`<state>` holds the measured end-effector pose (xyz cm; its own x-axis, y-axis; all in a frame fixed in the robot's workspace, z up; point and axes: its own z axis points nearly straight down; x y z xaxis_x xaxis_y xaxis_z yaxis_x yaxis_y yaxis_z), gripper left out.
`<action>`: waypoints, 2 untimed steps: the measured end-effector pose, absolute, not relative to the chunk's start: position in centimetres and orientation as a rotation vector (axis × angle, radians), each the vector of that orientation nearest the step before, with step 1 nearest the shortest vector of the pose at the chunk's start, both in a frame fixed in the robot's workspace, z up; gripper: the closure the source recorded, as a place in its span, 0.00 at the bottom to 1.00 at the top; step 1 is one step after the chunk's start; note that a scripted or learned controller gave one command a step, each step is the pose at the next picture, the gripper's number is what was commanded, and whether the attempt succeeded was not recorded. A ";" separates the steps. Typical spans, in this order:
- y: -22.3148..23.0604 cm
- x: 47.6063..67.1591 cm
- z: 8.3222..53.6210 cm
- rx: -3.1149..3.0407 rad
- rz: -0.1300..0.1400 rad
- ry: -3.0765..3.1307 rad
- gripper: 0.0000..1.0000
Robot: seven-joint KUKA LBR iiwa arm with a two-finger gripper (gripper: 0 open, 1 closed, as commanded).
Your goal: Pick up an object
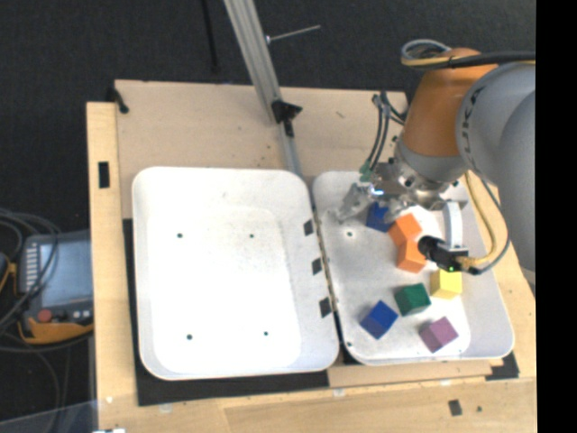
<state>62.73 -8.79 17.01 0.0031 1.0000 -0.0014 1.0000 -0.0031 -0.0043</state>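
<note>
Hanging over the right bin (482, 332), the gripper (361, 197) sits by a blue block (379, 216); whether its claw is spread, I cannot tell.

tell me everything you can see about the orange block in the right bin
The orange block is a solid-looking, matte piece, taller than the cubes around it and set at a tilt. It lies in the upper middle of the right bin, just below the claw, beside a blue block on its upper left. The yellow cube sits apart, lower right.
</note>
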 end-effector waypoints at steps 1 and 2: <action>-8.6 62.9 10.8 -2.226 0.007 -2.213 0.00; -8.7 63.1 12.3 -2.236 -0.003 -2.211 1.00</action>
